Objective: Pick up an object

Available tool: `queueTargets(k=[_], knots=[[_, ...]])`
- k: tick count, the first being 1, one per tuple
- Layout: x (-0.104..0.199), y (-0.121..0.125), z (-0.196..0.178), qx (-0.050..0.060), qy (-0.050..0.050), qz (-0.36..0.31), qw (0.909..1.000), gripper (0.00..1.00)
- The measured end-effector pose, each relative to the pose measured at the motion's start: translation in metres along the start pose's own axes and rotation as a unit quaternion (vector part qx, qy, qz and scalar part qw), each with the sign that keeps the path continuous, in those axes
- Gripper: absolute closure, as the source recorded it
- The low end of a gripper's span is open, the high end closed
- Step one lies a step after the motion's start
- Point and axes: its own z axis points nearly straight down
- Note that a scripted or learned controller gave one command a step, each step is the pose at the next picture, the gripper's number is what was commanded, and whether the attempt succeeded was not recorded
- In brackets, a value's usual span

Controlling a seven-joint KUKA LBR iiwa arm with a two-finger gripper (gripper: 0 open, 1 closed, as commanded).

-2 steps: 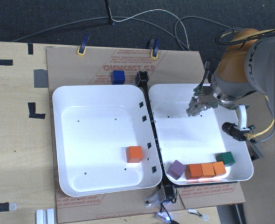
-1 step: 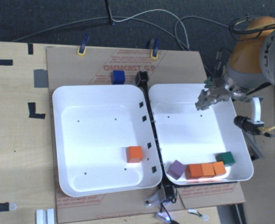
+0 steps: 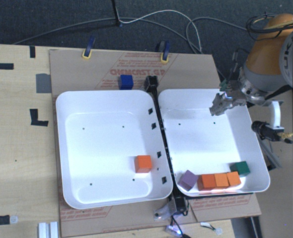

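The cardboard sheet under both bins carries faded red printing along its far strip, too blurred and foreshortened to read. It lies on a pale wooden bench marked with black tape pieces and one grey tape patch; beyond the bench is dark blue-grey carpet crossed by a black cable and a white cable. Two clamps with blue handles pin the cardboard's far edge, at about 11 and 12 o'clock from the scene's middle. One blue cube sits on the cardboard just beyond the left bin.

In the left bin there is one orange cube, at about 4 o'clock in the bin, near its right wall.

The right bin holds five blocks in a row along its near wall, at 5 to 6 o'clock: one purple block, tilted, touching the first of three orange blocks set side by side, then one green block just beyond the last orange one.

The gripper hangs over the right bin's far right part, at about 1 o'clock in the bin, well apart from the blocks; whether its fingers are spread or pressed together cannot be told. Nothing shows between them.
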Motion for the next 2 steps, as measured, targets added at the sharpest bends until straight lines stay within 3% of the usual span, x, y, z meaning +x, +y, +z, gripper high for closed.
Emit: queueTargets(k=[2], knots=[[0.107, -0.005, 0.007, 0.001, 0.001, -0.002, 1.0000, 1.00]])
